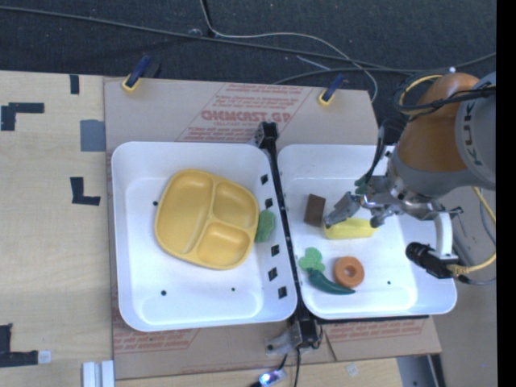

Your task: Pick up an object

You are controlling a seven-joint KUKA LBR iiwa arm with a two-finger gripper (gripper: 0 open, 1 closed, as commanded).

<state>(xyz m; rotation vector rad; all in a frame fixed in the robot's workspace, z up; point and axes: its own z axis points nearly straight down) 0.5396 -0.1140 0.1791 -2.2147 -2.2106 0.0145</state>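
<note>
Hand point(352, 213) low in right bin point(419, 297), fingers spread open, touching yellow block point(348, 230); brown block point(314, 210) just beside.

Arm point(439, 147) low, wrist bent leftward

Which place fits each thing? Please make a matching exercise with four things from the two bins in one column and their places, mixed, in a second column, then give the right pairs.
Things:
1. yellow divided plate
2. brown block
3. orange ring
4. yellow piece

Places:
A. right bin, near its front edge, beside the green toy
B. directly under the gripper
C. left bin, in its middle
D. right bin, close to the divider, left of the gripper

Pairs: 1-C, 2-D, 3-A, 4-B
</note>
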